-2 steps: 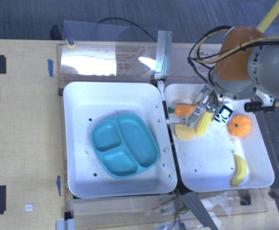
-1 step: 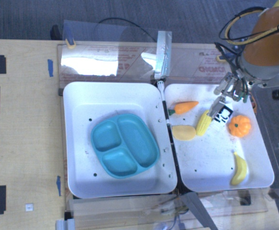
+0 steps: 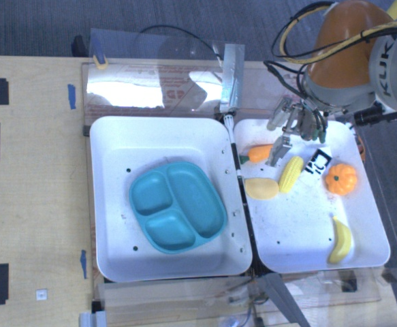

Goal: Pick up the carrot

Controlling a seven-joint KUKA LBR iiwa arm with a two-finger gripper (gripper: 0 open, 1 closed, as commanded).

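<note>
So there are two white bins side by side on the bench. The left bin (image 3: 109, 155) has a blue divided plate (image 3: 178, 206) sitting in the middle of it, three compartments, tilted a bit relative to the bin walls.

The right bin (image 3: 307, 244) is where the food is. The carrot (image 3: 259, 154) lies at the far left corner of it, close to the wall shared with the other bin, orange with a little green end pointing left. Just near of it there's a pale potato (image 3: 262, 188), and an ear of corn (image 3: 291, 173) lies slanted right next to that, touching or nearly touching the potato. Further right is a small orange pumpkin (image 3: 341, 180) with a black-and-white tag (image 3: 317, 162) just left of it. A banana (image 3: 341, 242) lies at the near right side, well apart from the rest.

The arm comes in from the right, and the claw (image 3: 280, 146) is hanging just right of the carrot, above the top end of the corn. The carrot isn't between the fingers, it's beside them. Honestly can't tell whether the claw is spread or closed from this angle, it's a blur of grey metal.
</note>
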